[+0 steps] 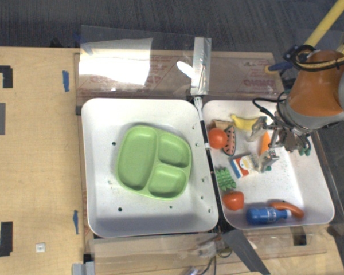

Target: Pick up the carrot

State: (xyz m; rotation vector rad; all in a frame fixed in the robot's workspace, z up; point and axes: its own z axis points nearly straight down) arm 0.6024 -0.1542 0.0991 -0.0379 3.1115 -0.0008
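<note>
A slim orange carrot [265, 140] stands almost upright in the right bin [315, 182], just right of the yellow banana [243, 121]. My gripper [266, 148] hangs directly over it from the grey and orange wrist at the right. Its grey fingers [269, 160] sit on either side of the carrot and appear shut on it. The lower end of the carrot is hidden behind the fingers.
Also in the right bin are a red tomato [217, 137], a watermelon slice [229, 141], a small printed box [241, 166], a green leafy piece [225, 178], another red fruit [234, 200], a blue bottle [264, 215] and an orange-red curved piece [288, 207]. The left bin [97, 130] holds a green divided plate [155, 160].
</note>
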